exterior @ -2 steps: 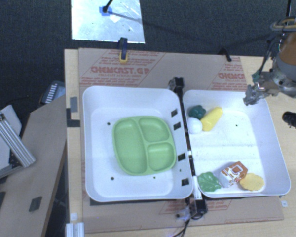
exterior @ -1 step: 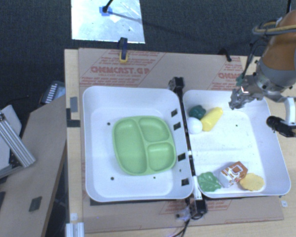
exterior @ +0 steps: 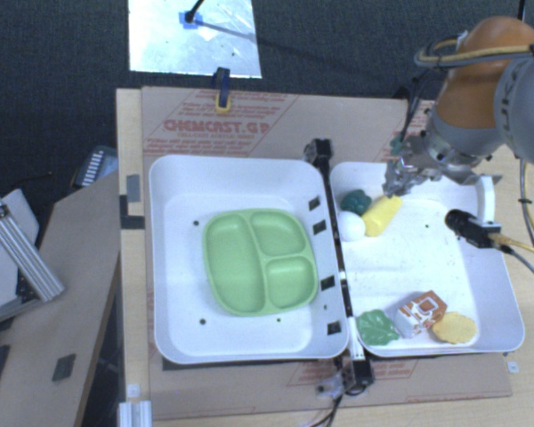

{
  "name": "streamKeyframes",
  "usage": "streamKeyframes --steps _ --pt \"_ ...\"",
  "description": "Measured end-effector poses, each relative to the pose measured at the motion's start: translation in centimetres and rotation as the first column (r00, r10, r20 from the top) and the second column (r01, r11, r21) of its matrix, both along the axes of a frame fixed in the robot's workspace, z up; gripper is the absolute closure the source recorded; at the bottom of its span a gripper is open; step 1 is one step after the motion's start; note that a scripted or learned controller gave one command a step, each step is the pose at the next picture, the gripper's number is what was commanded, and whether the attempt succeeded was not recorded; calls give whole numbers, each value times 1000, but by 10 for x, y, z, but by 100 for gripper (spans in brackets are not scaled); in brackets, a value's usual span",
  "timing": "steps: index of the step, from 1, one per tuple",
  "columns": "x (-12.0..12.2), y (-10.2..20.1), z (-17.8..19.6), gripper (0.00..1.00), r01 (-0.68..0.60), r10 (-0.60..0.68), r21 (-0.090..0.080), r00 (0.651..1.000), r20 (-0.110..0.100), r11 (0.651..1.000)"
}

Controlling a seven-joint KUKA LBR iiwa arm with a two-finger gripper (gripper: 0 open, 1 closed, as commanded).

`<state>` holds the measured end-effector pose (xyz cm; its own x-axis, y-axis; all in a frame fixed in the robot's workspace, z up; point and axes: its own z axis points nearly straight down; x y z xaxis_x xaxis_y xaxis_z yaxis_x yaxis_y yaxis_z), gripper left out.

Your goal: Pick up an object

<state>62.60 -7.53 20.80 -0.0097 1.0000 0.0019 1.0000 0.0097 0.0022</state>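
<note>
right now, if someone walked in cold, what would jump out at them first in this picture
The light green divided plate draws the eye first, lying alone in the middle of the left bin. Next comes the orange-banded arm reaching in from the right, its gripper low over the far end of the right bin, right by a yellow object. A white ball lies beside that, and a few small toy foods cluster along the right bin's near edge.

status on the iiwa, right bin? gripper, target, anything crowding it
Gripper low over right bin's far left corner. Yellow piece lies just below it, no grasp visible. White ball and dark green item crowd alongside.
</note>
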Motion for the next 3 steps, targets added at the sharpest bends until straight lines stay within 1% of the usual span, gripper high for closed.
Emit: streamKeyframes --steps 1,2,3 --pt "-3 55 14 100 -1 1 0 1000 0 1000" --pt "-12 116 9 100 -1 1 0 1000 -2 1000" --pt "-6 178 8 100 -1 1 1 1000 0 1000"
